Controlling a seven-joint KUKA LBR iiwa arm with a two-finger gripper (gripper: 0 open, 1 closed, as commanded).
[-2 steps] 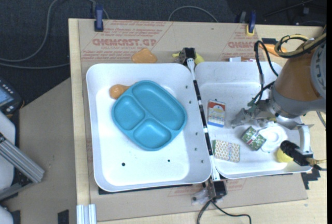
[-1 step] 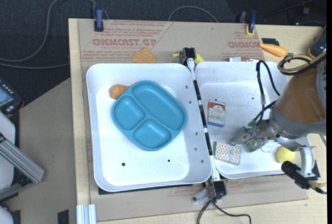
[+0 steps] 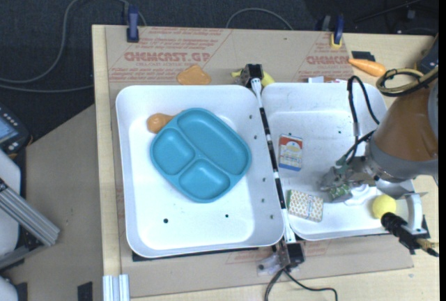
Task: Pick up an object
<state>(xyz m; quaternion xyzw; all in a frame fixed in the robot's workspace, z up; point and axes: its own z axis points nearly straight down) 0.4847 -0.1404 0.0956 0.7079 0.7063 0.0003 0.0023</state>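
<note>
My gripper [image 3: 340, 184] is down low in the right bin [image 3: 313, 101], near its lower right part. Just below and to its left lies a small patterned packet [image 3: 305, 205]. A white card with a red and orange picture [image 3: 290, 152] lies further left, near the bin's middle. A yellow ball [image 3: 382, 205] rests close to the right of the gripper, beside the arm. The left bin [image 3: 139, 174] holds a blue divided plate [image 3: 201, 153] with a small orange object [image 3: 158, 122] tucked at its upper left edge.
The grey arm with its orange band [image 3: 408, 132] covers the right bin's right side. On the bench behind the bins lie an orange lump [image 3: 193, 75], a yellow and black item [image 3: 252, 74] and an orange carrot-like piece [image 3: 367, 67]. Blue clamps [image 3: 132, 21] hold the board's far edge.
</note>
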